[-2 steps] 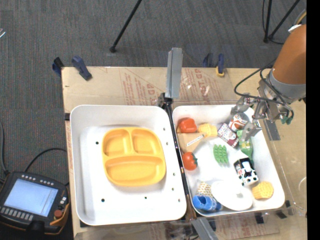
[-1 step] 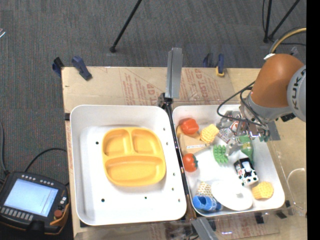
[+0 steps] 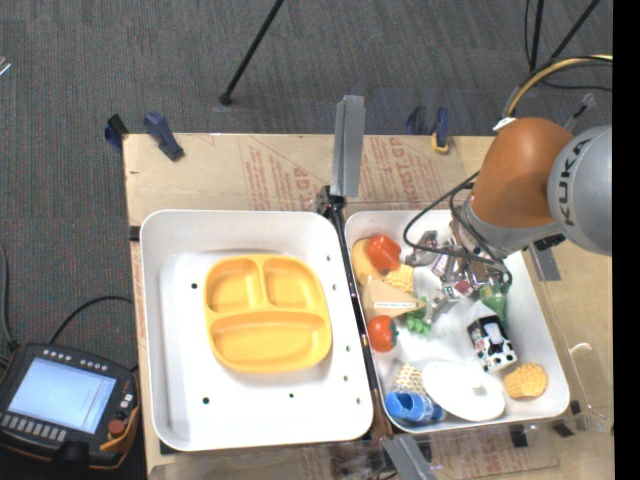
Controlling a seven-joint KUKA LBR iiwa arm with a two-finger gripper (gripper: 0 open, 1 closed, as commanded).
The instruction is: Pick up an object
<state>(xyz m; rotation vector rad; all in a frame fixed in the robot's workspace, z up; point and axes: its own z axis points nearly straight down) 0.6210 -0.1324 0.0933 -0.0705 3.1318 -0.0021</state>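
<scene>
- Where the arm (image 3: 560, 183) reaches in from the right of the camera view, its grey body and orange band hang over the upper part of the right bin (image 3: 552, 353), with the wrist pointing down and to the left.
- The gripper (image 3: 455, 280) sits low inside that bin, just above the toys in its upper middle; wires and metal parts crowd around it, so I cannot tell how the fingers stand or whether anything is between them.
- Just left of the gripper lie a red pepper (image 3: 382, 252) and a yellow banana (image 3: 361, 260) against the bin's left wall.
- Below them, a tan wedge (image 3: 387, 297) lies beside a piece of corn (image 3: 402, 279), with a green leafy toy (image 3: 424, 317) and a red tomato (image 3: 381, 332) near it.
- A green item (image 3: 495, 299) lies just right of the gripper, partly hidden.
- A black-and-white cow-patterned can (image 3: 491, 342) lies lower, near a white plate (image 3: 462, 389).
- A waffle-like cookie (image 3: 526, 379) rests in the lower right corner, and a blue cup (image 3: 411, 406) in the lower left.
- The left bin (image 3: 165, 268) holds a yellow divided tray (image 3: 268, 312), lying flat.
- Both bins stand side by side on the worktop (image 3: 230, 168).
</scene>
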